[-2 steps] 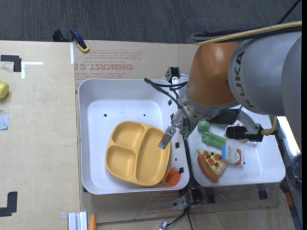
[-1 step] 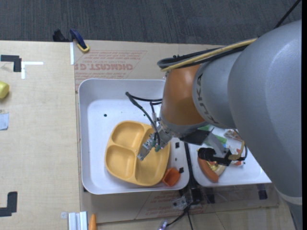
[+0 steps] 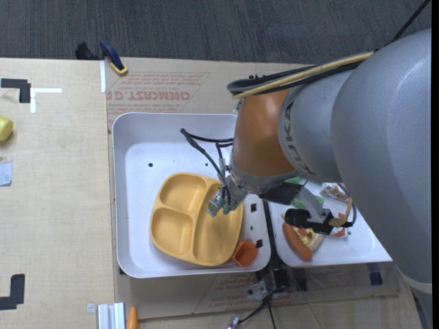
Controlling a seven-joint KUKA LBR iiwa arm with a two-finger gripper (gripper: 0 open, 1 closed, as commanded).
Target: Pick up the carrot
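Observation:
A small orange thing (image 3: 245, 253), seemingly the carrot, lies in the near right corner of the left bin (image 3: 130, 184), just off the rim of a yellow divided plate (image 3: 180, 218). My gripper (image 3: 221, 204) hangs over the plate's right compartment, up and to the left of the orange thing and apart from it. Nothing shows in its grasp. The arm's orange band and grey body cover much of the right bin.
The right bin (image 3: 363, 249) holds a red-orange sausage-like toy (image 3: 296, 244), a pizza-like piece (image 3: 313, 238), a green thing (image 3: 295, 181) and a red-and-white item (image 3: 334, 192). A yellow object (image 3: 4, 129) sits on the bench at far left.

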